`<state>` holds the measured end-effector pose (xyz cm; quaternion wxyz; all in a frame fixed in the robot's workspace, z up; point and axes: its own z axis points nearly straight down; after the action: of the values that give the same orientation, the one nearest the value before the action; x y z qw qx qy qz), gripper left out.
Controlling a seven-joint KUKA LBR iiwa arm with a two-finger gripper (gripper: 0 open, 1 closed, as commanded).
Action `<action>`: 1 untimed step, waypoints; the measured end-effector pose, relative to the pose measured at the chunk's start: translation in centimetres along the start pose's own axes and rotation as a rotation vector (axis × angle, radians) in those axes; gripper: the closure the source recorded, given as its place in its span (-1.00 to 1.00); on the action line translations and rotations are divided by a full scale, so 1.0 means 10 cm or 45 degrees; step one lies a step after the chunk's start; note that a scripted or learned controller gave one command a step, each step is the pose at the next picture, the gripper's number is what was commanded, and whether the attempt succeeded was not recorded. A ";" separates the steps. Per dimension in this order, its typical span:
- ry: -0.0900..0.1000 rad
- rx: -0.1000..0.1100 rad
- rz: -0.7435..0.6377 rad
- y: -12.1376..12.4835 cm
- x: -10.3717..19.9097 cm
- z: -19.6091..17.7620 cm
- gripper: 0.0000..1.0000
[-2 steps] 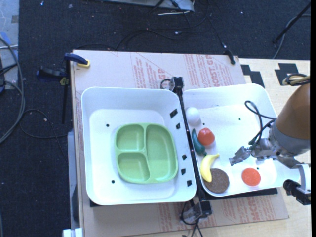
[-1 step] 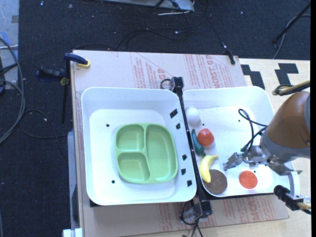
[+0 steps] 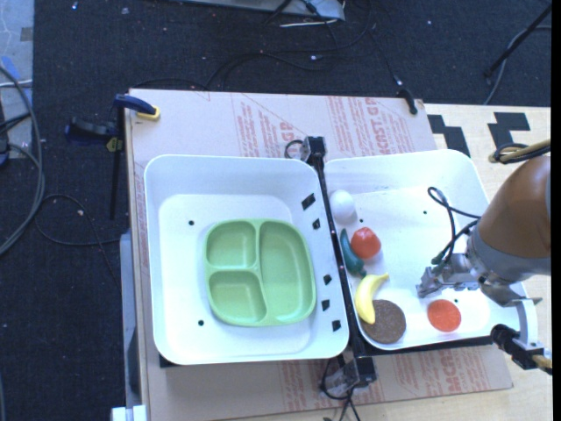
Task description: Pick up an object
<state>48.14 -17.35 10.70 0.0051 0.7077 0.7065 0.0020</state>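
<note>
The right bin [image 3: 456, 169] holds several small objects. A white ball [image 3: 341, 205] lies by its left wall. Below that sit a red tomato [image 3: 365, 243] and a green piece [image 3: 351, 253]. Near the front lie a yellow banana [image 3: 369, 295], a brown round disc [image 3: 386, 321] and an orange-red disc [image 3: 444, 315]. My gripper [image 3: 436, 280] hangs low over the bin's right part, just above the orange-red disc and apart from it. Nothing shows in its grasp.
The left bin [image 3: 166, 235] bears a light green divided plate [image 3: 259, 271]. A black divider with clips [image 3: 326, 235] runs between the bins. A black cable [image 3: 443, 213] loops over the right bin toward the wrist. The arm's orange band [image 3: 526, 217] stands at the right edge.
</note>
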 end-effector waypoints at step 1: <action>0.005 0.007 -0.004 0.02 0.10 -0.55 1.00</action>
<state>48.25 -16.36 16.23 0.0019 0.7066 0.7076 0.0012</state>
